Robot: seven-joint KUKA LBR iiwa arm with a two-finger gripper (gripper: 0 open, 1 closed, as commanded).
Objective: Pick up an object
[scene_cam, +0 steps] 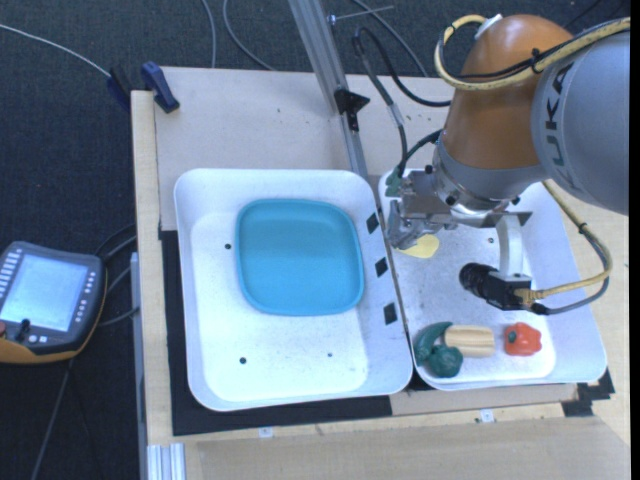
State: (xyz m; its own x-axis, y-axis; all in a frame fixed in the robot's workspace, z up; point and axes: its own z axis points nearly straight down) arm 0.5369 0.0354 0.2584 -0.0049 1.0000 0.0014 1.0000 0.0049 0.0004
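Bench with two white bins side by side; left bin (200,368) holds a blue tray (298,256). Gripper (410,230) is low in the upper left of the right bin (575,353), over a pale yellow object (424,247); finger state and the object's axis cannot be told. Near the bottom rim: green item (438,350), tan cylinder (470,341) with long axis left-right, red item (521,339).

The grey arm (590,108) reaches in from the right, its orange band (505,68) bulking above the wrist, which points steeply downward so that the tool (408,230) hangs low at the arm's left end.
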